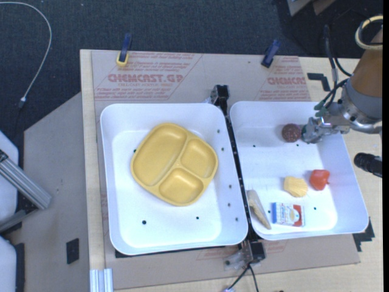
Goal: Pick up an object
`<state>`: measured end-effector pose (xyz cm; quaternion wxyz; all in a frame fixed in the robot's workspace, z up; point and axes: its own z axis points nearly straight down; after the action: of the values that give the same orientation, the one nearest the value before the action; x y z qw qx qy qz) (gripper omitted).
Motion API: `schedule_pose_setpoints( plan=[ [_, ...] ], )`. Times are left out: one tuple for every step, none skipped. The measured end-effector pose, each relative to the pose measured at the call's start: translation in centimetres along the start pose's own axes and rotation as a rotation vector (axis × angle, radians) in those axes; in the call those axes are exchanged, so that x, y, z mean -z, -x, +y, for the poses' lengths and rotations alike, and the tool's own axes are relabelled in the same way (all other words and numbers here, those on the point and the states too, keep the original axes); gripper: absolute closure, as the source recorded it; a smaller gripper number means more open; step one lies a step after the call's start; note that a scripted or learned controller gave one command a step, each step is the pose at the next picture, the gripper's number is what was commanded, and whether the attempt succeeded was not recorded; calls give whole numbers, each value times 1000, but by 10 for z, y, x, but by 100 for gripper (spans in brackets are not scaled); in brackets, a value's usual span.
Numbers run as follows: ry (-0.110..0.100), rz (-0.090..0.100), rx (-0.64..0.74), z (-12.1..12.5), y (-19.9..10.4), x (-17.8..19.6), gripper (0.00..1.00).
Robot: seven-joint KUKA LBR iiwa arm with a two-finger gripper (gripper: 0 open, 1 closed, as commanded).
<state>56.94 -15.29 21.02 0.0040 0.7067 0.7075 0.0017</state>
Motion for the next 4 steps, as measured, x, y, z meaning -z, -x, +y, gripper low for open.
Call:
schedule_pose_setpoints(
  plan=[
    [0,0,1,11,-4,55,100],
    [-7,4,5,27,-62,44,100],
    [-11,5,4,26,-108,36,100],
    [-13,6,5,29,-166,24,100]
  ],
)
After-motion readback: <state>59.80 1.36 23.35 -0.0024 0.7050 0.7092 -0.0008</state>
